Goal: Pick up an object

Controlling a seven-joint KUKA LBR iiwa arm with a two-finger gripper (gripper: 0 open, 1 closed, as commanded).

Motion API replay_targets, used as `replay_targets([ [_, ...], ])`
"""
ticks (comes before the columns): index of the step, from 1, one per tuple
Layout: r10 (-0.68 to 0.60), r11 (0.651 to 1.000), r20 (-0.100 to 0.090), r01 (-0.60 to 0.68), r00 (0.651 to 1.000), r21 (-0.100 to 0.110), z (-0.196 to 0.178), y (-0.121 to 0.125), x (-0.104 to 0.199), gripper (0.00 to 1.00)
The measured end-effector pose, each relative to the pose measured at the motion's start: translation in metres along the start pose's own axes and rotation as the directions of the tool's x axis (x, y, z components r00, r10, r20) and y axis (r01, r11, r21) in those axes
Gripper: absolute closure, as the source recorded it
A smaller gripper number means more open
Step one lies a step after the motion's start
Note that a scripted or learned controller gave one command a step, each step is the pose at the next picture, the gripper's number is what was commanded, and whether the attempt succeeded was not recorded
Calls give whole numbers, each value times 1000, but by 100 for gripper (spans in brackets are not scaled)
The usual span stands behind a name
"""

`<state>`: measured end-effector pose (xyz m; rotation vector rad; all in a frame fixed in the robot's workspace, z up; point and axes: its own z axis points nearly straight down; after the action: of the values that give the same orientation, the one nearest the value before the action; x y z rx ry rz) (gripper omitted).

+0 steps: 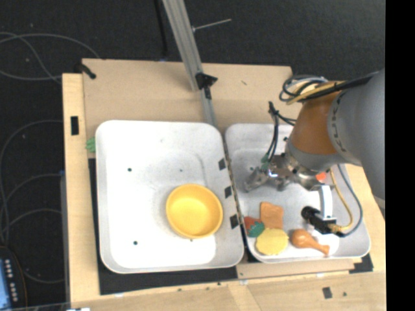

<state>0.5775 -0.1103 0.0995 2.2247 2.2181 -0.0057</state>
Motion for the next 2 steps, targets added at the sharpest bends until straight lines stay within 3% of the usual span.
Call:
replay_targets([
  [1,5,1000,-2,-5,1000,-5,-12,1,0,100],
  [2,-7,1000,-3,7,1000,-9,-60,4,7,100],
])
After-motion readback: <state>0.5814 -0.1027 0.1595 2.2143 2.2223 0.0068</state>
